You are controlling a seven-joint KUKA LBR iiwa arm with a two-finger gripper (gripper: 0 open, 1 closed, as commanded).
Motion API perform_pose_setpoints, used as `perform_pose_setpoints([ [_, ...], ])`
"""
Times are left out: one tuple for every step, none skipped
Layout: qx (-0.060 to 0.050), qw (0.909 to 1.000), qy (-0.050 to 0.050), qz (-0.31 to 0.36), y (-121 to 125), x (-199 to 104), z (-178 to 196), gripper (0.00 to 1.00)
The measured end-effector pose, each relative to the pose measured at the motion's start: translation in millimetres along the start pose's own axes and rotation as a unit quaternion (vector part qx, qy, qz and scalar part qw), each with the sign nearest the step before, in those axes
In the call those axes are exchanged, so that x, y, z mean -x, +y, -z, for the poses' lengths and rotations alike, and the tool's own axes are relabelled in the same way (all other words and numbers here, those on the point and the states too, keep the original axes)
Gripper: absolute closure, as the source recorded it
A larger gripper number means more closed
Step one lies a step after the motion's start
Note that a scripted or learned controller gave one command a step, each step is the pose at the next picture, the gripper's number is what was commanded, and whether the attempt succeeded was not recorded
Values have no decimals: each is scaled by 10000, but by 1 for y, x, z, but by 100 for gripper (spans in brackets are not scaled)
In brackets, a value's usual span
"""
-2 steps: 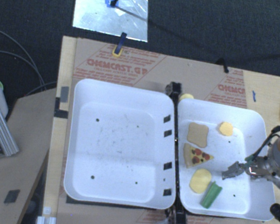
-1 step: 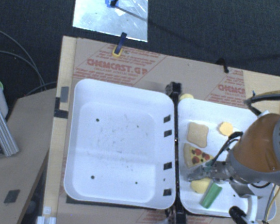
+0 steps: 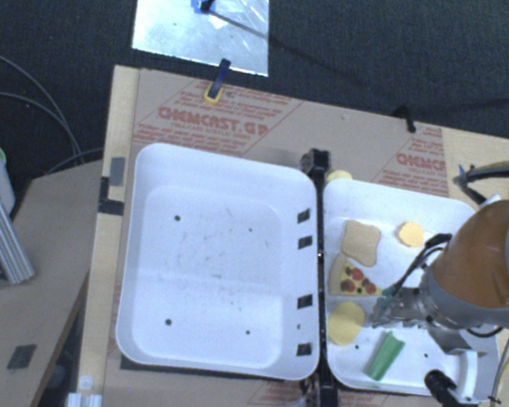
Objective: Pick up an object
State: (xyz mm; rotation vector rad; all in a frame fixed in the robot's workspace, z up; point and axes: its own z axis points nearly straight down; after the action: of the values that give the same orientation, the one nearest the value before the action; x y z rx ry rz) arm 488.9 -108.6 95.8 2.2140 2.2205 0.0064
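The arm [image 3: 487, 266] is seen reaching in from the right over the right bin [image 3: 443, 212], its orange band above the wrist. The gripper [image 3: 389, 308] is held low, just above the green block [image 3: 384, 356] and beside the pizza slice [image 3: 354, 279]. Whether it is open or closed cannot be told. A tan slice [image 3: 361, 240] and yellow pieces [image 3: 411, 234] lie nearby.

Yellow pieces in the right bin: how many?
3. A small yellow chunk near the far wall, a round pale yellow disc by the divider, and a yellow ball on the far rim. The grey arm may hide more.
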Motion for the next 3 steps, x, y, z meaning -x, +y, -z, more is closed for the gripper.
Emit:
perform_pose_setpoints([
  [28, 10000, 22, 54, 23, -79, 94, 100],
  [25, 10000, 33, 62, 5, -176, 190, 100],
  [79, 10000, 17, 3, 17, -139, 394, 100],
])
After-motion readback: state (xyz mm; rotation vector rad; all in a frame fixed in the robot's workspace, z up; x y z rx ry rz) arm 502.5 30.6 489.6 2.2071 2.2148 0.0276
